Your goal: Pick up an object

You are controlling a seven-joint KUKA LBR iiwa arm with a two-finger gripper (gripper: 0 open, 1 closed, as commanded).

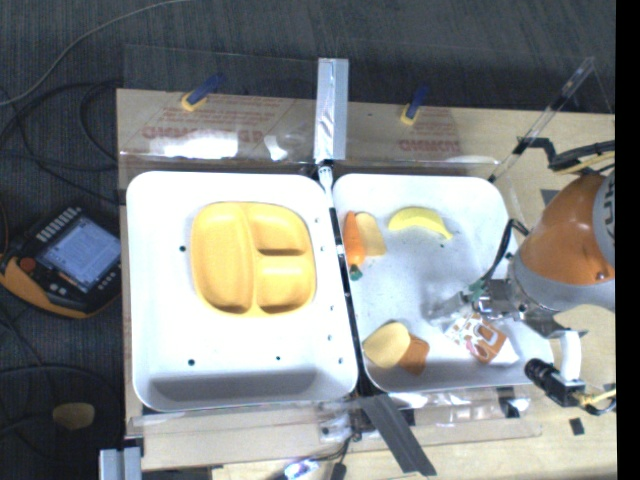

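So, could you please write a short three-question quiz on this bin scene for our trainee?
1. True or false: the yellow divided tray lies in the left bin.
2. Which sits nearest the right bin's back wall: A) banana B) packet C) tan cup?
3. Fill in: the gripper hovers near the ____.

Key: 1 true; 2 A; 3 packet.
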